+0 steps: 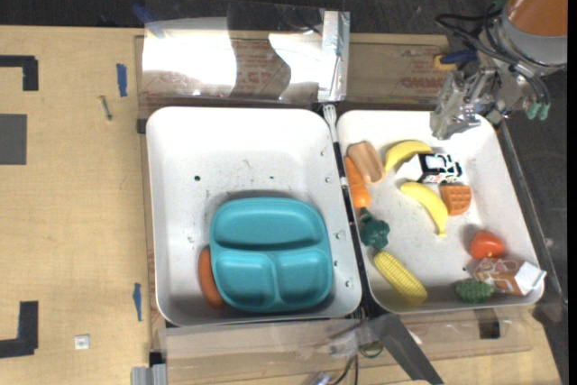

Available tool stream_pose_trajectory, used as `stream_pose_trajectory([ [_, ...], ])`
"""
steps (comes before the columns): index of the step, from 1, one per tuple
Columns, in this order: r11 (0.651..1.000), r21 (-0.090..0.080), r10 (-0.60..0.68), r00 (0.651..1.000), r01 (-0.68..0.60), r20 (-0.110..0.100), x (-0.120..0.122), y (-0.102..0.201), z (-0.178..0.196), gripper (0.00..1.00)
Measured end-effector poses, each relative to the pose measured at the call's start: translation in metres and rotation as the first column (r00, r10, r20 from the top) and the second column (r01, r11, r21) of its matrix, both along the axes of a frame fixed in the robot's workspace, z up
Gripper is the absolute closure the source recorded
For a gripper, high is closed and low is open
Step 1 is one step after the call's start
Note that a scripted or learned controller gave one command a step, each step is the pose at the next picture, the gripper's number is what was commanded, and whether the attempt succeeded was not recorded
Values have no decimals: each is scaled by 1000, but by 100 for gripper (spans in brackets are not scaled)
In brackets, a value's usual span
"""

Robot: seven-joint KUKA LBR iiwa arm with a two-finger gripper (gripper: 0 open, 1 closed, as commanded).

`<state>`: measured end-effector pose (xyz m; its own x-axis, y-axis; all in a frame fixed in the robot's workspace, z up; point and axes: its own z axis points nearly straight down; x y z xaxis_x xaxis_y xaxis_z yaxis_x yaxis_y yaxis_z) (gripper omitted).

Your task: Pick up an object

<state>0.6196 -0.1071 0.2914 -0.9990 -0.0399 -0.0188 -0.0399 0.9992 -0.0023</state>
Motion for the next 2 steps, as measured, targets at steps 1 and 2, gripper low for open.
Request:
stream_pose_trajectory([
  [1, 999, 1, 49, 999, -49, -10, 45, -9, 20, 100],
  [2, 1000, 2, 11, 1000, -11, -13, 48, -6, 13, 100],
])
